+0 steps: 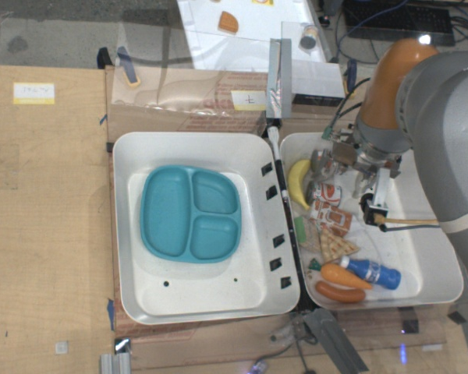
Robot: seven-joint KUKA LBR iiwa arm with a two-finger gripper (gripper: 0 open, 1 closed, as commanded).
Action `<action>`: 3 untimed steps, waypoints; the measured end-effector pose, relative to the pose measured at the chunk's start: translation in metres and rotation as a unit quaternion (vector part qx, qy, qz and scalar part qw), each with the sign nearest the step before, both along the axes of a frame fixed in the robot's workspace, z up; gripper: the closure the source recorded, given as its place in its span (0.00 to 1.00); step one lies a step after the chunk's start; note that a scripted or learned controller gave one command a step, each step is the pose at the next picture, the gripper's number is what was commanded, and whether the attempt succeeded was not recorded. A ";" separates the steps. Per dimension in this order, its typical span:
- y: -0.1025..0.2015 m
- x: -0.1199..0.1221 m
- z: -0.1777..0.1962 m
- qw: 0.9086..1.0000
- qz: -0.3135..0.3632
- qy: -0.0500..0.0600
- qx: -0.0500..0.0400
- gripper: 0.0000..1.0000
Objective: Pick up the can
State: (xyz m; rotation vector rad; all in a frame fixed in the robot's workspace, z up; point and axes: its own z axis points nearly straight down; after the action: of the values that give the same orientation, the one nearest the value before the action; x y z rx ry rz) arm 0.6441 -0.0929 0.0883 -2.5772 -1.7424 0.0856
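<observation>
The can (330, 206), red and white with a printed label, lies on its side in the right bin (429, 244), just right of a yellow banana (298, 182). My gripper (341, 171) hangs directly over the can's upper end, very close to it, with the grey arm and its orange band reaching in from the right. The gripper body hides part of the can's top. I cannot see whether anything is held.
Below the can lie a checked cracker-like piece (337, 246), a carrot (342, 273), a blue bottle (377, 273) and a sausage (339, 292). A small green item (299, 229) rests by the bin wall. The left bin (129, 209) holds a teal divided plate (191, 213).
</observation>
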 end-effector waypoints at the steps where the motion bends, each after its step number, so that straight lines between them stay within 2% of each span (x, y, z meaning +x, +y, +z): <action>1: -0.003 0.001 0.007 1.000 0.025 -0.005 0.005 0.00; 2: 0.011 0.001 -0.001 1.000 0.021 -0.001 0.002 0.00; 3: 0.014 0.004 0.010 1.000 0.022 -0.006 0.004 1.00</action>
State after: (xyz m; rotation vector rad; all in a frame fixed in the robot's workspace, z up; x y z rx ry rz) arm 0.6479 -0.0790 0.0986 -2.5401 -1.8009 0.0639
